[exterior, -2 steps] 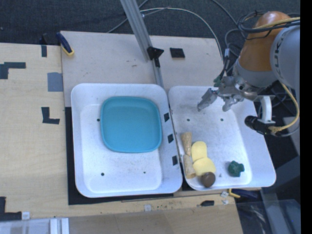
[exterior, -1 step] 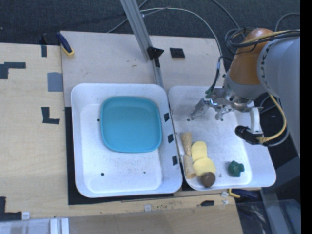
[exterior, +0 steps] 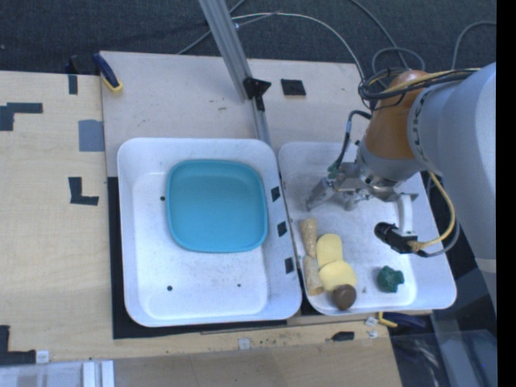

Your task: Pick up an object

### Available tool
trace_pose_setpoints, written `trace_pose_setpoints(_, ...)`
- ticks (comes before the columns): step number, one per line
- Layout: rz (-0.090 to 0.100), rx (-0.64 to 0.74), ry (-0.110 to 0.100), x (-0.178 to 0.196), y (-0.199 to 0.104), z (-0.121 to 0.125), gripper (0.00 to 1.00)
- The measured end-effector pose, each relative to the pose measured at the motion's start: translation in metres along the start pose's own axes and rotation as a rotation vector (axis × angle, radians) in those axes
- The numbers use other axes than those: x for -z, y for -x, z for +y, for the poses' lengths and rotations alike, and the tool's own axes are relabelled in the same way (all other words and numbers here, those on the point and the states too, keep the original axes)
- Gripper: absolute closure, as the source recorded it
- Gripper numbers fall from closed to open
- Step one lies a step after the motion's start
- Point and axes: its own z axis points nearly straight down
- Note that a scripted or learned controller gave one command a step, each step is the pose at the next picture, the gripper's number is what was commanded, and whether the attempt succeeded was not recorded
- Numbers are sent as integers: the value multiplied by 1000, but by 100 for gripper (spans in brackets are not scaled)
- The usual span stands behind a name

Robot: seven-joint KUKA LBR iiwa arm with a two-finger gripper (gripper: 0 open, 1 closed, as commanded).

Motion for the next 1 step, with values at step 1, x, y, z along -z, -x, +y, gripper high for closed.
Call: trace_pose_setpoints(1, -1, 1, 5, 13, 0, 1, 100)
